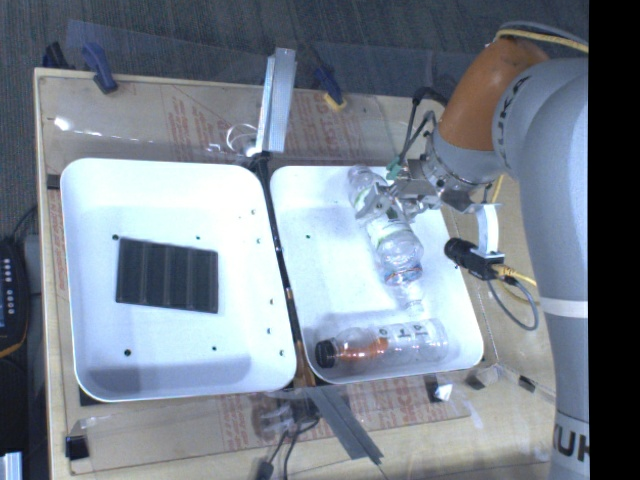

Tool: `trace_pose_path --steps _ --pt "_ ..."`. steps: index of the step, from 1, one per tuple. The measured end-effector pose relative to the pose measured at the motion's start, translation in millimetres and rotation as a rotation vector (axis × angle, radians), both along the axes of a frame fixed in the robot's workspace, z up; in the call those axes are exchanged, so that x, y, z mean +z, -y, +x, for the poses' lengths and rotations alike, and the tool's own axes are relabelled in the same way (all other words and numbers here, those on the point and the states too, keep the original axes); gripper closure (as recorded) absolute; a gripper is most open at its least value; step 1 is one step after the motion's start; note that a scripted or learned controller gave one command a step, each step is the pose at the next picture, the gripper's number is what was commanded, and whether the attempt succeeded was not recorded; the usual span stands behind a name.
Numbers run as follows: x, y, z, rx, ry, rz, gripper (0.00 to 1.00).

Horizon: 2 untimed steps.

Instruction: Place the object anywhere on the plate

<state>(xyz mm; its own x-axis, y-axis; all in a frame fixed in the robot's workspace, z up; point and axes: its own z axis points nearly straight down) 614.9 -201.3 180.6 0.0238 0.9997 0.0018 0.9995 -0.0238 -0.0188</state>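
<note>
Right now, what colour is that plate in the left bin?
Black with ridges, the plate, seen in the camera view.

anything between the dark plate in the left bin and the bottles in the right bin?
Camera view: bare white floor of the left bin beside the dark plate, then the two bins' adjoining rims, then the bottles.

A robotics laboratory is indicated: a wooden bench (150, 103) set on grey carpet (200, 8) is fitted with two shallow white bins (80, 268) side by side. A clear sheet is held along the far edge by blue clamps (100, 71), and loose cables (515, 293) are seen at the right, beside the grey industrial arm (560, 168).
</note>
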Motion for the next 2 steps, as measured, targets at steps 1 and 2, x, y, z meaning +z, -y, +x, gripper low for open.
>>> trace_pose_path --steps 1,2 --pt "73.6 -81.4 33.0 -0.108 0.016 -0.003 1.0" --pt "91.8 -138.3 41.5 -0.178 0.015 -0.004 1.0"
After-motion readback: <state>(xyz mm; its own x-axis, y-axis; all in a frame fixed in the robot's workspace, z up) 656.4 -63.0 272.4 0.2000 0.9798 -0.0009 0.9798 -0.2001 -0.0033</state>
